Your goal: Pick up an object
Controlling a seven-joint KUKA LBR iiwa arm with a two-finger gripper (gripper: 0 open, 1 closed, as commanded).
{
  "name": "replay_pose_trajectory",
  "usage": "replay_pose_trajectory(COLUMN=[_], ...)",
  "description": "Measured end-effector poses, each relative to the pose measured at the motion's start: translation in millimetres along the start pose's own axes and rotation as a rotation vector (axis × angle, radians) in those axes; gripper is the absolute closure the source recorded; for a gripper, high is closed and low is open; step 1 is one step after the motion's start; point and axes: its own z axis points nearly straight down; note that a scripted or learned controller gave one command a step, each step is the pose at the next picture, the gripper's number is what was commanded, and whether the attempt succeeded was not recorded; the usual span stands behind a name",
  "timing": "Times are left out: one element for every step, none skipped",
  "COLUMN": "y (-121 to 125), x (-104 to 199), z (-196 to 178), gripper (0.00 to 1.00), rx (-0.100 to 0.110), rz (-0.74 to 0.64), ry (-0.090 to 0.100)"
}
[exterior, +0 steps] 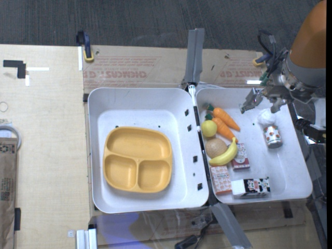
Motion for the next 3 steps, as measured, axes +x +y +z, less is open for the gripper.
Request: replay_pose_trajectory(y=[11,39,37], x=[4,6,9], z=[145,157,151], gripper=[0.0,0.0,1.0], rx=[0.0,-0.015,-0.005], rz=[-0.107,-0.126,-0.127], ry=[0.0,-0.012,-0.005])
